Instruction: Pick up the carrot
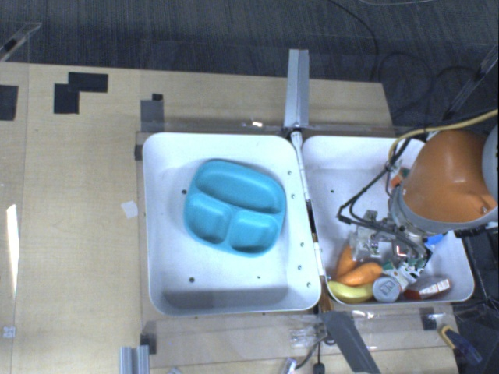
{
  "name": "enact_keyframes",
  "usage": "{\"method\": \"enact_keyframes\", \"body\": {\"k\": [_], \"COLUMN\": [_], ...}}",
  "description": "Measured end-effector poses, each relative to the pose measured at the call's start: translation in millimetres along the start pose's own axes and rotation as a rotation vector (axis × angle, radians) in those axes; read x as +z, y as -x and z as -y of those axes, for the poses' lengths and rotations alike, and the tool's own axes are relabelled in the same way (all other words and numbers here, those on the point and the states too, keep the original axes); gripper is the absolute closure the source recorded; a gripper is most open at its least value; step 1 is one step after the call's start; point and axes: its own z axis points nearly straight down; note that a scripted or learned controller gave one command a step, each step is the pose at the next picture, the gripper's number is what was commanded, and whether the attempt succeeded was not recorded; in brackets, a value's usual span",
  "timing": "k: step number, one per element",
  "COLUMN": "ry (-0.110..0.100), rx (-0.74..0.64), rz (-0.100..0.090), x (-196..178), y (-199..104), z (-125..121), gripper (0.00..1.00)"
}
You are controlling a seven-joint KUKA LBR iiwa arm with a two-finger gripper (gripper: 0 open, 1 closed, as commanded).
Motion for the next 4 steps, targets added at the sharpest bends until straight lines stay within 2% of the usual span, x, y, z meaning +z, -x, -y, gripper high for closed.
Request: {"method": "enact_keyframes", "body": {"k": [1,2,3,4], "ry": [-0.009,-0.011,-0.01,-0.009], "rx": [0.406,0.518,0.334,0.221], "rz": [-0.032,-0.029,-0.03,-0.032], "x": [-80,-261,-273,-259], "y": [-11,-2,2,7], "z": [-27,-15,16,66], "gripper": [1.0,1.0,1.0,1.0]}}
